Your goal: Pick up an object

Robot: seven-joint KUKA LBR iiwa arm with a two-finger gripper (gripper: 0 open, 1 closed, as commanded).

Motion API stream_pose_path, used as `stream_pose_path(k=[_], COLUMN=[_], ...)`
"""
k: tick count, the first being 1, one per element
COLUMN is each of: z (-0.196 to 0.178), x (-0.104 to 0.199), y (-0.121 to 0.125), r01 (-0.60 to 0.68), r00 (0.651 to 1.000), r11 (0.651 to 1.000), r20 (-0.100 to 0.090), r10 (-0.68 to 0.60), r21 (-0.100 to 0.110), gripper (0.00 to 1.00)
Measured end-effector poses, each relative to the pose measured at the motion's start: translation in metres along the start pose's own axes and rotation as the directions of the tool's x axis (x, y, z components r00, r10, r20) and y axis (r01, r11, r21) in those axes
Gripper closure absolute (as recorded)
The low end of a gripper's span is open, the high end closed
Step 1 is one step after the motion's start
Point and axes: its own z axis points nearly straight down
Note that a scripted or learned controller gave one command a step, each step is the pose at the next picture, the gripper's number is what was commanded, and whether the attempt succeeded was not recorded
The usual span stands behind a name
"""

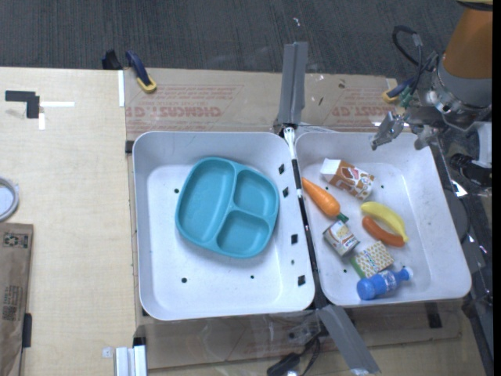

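- Gripper (401, 129) hangs over the right bin's (448, 233) far edge, fingers apart, holding nothing.
- Carton (350, 178) lies nearest below; banana (384, 217) and carrot (321, 197) lie beyond.
- Best approach: centre over the carton, descend straight, close across its narrow sides.
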Motion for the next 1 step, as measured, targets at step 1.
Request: stream_pose_path(k=[1], z=[0.1193], x=[-0.0206], y=[-0.0180], r01=[0.022], r00=[1.000], r11=[0.999], r20=[0.004], r10=[-0.022], r21=[-0.023], gripper=[0.00])
